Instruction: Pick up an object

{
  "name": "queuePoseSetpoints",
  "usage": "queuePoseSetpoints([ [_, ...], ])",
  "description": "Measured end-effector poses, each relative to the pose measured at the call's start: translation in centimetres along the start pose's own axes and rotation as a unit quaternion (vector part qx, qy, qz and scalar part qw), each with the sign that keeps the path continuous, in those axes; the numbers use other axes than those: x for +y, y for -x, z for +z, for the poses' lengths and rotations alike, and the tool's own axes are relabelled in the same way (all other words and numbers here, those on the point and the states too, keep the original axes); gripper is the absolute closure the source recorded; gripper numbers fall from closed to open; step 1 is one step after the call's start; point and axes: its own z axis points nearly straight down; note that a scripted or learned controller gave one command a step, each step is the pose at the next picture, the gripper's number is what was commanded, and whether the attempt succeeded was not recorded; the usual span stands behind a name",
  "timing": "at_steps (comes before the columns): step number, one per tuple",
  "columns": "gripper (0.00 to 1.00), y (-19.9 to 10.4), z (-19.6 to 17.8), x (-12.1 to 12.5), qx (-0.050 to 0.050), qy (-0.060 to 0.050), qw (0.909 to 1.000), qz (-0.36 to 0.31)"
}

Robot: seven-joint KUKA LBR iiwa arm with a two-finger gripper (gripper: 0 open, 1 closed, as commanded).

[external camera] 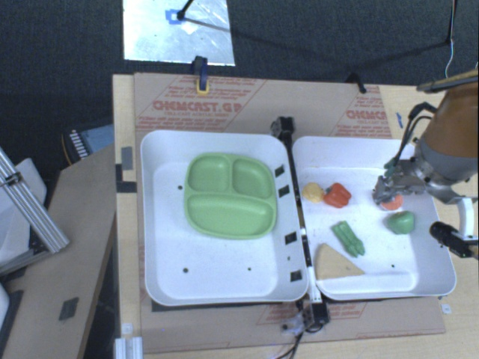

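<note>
At the near edge of the right bin (430, 279), a tan wedge (337, 262) is laid flat. Just behind it a long green toy (347, 238) is seen, and further right a round green toy (402, 222). Behind these, near the wall between the bins, a yellow toy (313, 193) and an orange-red toy (338, 194) are set touching side by side.

The gripper (388, 191) is lowered into the right bin, right over a small red toy (394, 203), just behind the round green one. It cannot be told if the gripper is open or shut, or if the red toy is held.

In the left bin (161, 275) a green plate (230, 195) with three parts is placed. Behind the bins, brown cardboard (247, 99) is clipped by a yellow clamp (202, 81). Farthest back, a shiny sheet (150, 21) is laid on the dark floor.
</note>
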Motion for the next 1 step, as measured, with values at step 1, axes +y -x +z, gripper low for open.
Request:
queuePoseSetpoints([
  [1, 1.00, 1.07, -5.56, 0.52, -0.001, 0.001, 1.0000, 0.000],
])
